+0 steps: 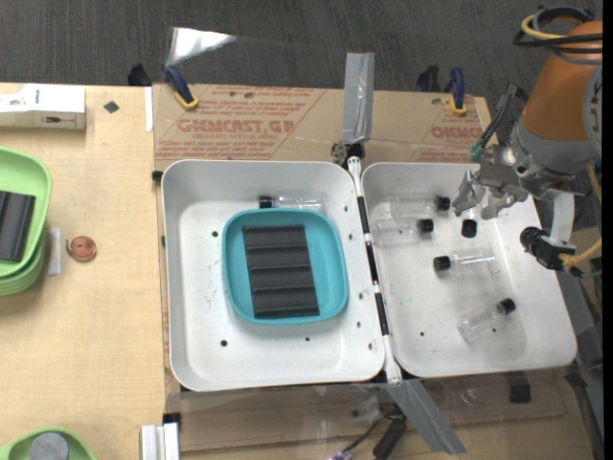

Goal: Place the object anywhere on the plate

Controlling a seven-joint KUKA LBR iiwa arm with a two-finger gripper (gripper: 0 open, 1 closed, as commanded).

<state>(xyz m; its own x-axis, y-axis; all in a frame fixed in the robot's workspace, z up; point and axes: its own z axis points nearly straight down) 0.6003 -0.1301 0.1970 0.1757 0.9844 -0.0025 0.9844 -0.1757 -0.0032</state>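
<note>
Camera view shows the worktop (86, 353) carrying two white bins side by side. The left bin (192, 353), in mid-frame, holds a teal plate (237, 276) with a dark ribbed insert, set flat and central, probably so a drop can land anywhere on it. The right bin (536, 348) holds several clear vials with black caps, scattered and lying down, likely as pick stock. The arm (565, 94) reaches in at upper right, its gripper (484, 199) low over one vial (466, 226) near the bin's upper edge. Whether the fingers are apart or clenched, I cannot tell. Nothing lies on the plate yet.
</note>
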